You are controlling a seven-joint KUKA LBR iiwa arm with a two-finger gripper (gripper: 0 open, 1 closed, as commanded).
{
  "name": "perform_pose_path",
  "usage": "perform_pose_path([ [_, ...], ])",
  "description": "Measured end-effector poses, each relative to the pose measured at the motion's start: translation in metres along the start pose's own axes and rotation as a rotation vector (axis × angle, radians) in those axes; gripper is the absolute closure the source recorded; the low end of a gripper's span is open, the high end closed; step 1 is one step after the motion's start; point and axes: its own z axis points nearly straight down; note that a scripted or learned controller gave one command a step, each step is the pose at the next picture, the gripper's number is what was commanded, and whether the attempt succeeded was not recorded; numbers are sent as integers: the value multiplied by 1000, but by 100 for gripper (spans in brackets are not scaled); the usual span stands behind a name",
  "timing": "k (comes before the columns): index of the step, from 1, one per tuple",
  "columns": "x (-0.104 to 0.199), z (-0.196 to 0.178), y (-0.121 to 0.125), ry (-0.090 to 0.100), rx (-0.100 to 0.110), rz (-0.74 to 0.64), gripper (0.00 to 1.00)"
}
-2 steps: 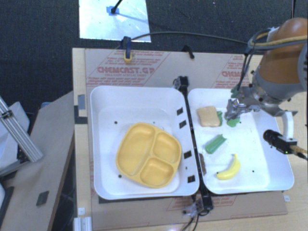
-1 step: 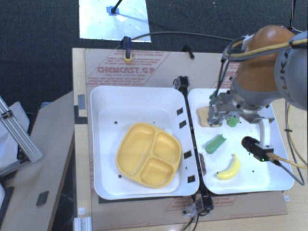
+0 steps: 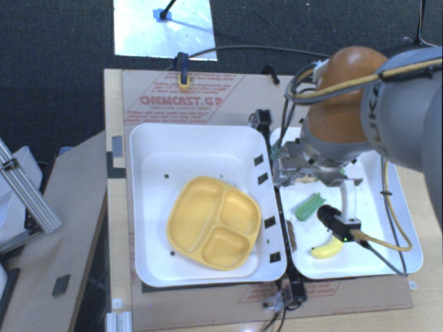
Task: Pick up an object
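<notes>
Approach stage of a pick, judged from the pose. The arm (image 3: pixel 387 109) reaches over the right bin (image 3: pixel 410 253), and its gripper (image 3: pixel 315 175) hangs above that bin's near-left part. Whether the gripper is open or closed cannot be told, since the wrist hides it, and nothing can be seen held in it.

Candidate objects lie in the right bin. A green block (image 3: pixel 309 206) rests tilted near the bin's left wall, just below the gripper. A yellow banana-shaped toy (image 3: pixel 327 250) lies near the bin's front edge. A black part with a cable (image 3: pixel 338 223) sits between the two; whether it belongs to the arm or lies loose in the bin cannot be told. Outside the right bin, just past its left wall, the left bin (image 3: pixel 138 206) holds a yellow divided plate (image 3: pixel 214 221).

The likely next move is a straight descent onto the green block, which is the nearest object. This calls for jaws spread across the block's narrow side and clearance from the bin's left wall. No lift has been made yet.
</notes>
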Motion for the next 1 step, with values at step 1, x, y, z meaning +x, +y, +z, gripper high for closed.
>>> perform_pose_path([
  [1, 44, 5, -2, 0, 0, -1, 100],
])
